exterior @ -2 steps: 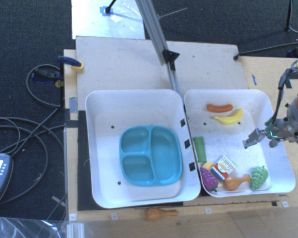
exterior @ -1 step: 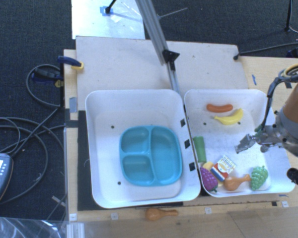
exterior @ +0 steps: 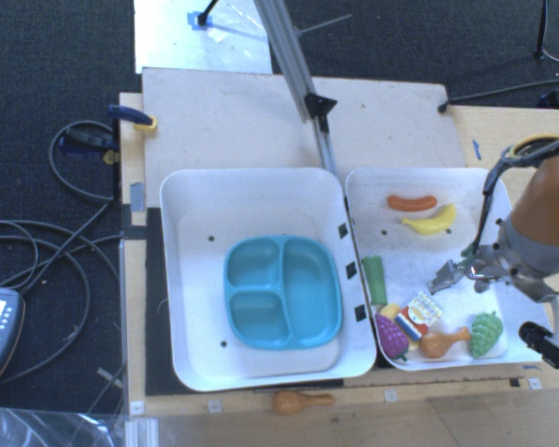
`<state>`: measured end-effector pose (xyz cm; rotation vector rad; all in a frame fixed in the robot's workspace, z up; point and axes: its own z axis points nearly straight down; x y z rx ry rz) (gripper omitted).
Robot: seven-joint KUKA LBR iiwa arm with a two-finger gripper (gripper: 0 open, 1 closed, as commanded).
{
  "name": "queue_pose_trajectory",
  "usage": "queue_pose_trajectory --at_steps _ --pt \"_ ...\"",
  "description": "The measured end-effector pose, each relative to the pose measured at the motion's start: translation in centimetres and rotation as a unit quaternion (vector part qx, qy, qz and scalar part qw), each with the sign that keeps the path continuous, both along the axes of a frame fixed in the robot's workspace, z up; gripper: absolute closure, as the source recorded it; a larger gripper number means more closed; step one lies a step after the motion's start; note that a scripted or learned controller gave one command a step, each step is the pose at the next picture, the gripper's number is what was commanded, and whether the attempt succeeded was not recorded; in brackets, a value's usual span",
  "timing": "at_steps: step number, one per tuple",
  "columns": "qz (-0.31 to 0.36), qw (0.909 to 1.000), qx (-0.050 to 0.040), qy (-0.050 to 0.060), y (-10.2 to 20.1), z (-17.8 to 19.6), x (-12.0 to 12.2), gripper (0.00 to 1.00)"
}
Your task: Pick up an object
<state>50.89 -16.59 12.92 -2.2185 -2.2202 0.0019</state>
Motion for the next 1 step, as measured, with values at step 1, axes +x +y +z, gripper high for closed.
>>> queue_pose_trajectory --at_steps 1 --pt "0.0 1.0 0.0015 -0.003 0.1 -3.71 0.21 0.0"
